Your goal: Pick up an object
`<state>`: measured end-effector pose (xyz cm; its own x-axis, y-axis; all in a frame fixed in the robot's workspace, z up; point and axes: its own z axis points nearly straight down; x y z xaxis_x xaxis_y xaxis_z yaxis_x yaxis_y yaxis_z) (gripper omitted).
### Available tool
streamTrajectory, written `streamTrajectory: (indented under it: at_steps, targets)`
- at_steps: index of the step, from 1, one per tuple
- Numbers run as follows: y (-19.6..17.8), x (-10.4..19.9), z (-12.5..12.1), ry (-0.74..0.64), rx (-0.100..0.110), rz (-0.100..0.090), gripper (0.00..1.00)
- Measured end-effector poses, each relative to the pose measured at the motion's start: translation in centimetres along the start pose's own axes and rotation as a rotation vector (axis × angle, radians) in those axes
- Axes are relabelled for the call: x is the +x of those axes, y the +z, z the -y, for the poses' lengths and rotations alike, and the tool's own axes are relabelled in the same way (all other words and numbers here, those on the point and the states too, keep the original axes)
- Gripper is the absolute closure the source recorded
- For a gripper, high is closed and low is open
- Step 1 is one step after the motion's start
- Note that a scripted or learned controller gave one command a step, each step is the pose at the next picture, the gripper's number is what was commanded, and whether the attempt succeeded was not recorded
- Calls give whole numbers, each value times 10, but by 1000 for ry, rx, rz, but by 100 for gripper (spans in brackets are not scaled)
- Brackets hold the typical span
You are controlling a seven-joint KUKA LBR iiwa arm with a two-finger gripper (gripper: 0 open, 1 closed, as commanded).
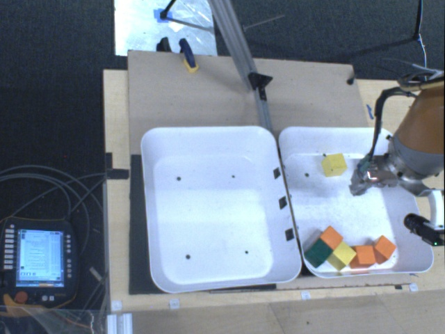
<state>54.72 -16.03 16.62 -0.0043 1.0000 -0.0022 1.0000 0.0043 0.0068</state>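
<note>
Camera view: arm (421, 127) comes in from the right, orange band above the wrist, partly cut off by the frame edge. The hand (363, 181) sits over the right bin (297, 186), in its upper right area, near the lone yellow cube (334, 165) but apart from it. The hand is a small dark-and-grey blur from this angle; can't tell how far open it is, and no block is visible in it.

Count in right bin: 6 cubes total. One yellow cube alone near the top. Five clustered at the bottom edge: orange cube (332, 238), green cube (318, 253), second yellow cube (343, 255), plus two more orange ones (365, 256) and (384, 248). The cluster is tight, cubes touching or just beside each other.

Left bin (149, 186): only small dark dots on its floor.

Both bins sit side by side on the desk (208, 89). A grey pole (233, 33) slants across the top. Pendant with lit screen (38, 259) lies at far left off the desk, cables around it.
</note>
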Motion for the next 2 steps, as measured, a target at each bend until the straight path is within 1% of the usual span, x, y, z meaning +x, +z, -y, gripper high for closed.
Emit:
streamTrajectory:
  at_steps: [2]
  targets:
    - [-130,2,-6,-2,-3,1,100]
